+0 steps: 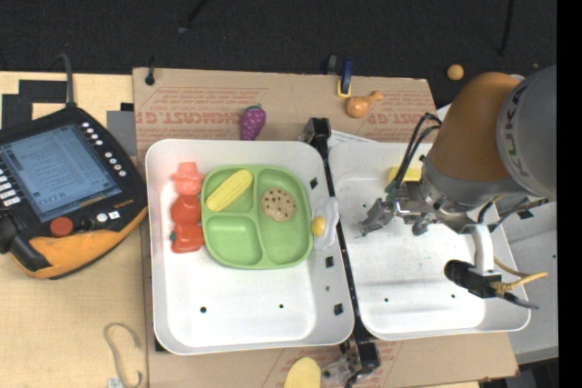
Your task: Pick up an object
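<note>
1. the gripper [391, 221] is held over the right bin [427, 309]; whether it is spread or pressed together cannot be told.
2. a small yellow piece [318, 226] is seen near it, at the left bin [236, 323]'s inner wall.
3. in that bin a green tray [238, 245] holds corn [227, 189] and a cookie [278, 203]; a red figure [186, 215] lies alongside.

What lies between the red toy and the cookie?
In the camera view, a yellow corn cob lies between them, on the green plate.

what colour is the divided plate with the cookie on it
The plate is plain light green, as seen in the camera view.
</note>
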`<action>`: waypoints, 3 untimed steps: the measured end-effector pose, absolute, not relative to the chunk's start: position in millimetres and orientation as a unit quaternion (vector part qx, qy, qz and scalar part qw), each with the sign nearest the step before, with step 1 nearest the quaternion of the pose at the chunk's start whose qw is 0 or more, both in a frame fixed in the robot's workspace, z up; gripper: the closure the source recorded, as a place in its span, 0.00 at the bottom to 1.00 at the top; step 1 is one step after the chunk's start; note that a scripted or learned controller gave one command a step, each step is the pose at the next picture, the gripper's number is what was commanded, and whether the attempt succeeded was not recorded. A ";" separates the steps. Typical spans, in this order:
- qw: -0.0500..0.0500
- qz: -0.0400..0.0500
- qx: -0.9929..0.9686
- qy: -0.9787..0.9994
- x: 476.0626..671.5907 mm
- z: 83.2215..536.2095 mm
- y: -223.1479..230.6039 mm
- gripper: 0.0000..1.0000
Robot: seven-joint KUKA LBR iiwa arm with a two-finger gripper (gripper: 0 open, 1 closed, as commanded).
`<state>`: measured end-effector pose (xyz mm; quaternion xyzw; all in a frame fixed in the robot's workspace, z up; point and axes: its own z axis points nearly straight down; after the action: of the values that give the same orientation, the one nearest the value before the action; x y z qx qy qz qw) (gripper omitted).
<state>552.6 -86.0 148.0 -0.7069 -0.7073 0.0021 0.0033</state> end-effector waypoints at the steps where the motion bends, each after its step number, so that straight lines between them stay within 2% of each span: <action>1: 0.003 0.002 -0.707 -0.707 556.4 98.3 -92.1 0.00; 2: 0.003 0.001 -0.708 -0.706 555.6 86.3 -91.7 0.00; 3: 0.003 0.001 -0.712 -0.703 555.3 97.4 -94.4 1.00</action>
<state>555.3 -94.4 97.4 -0.7117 -0.7025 0.0011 0.0025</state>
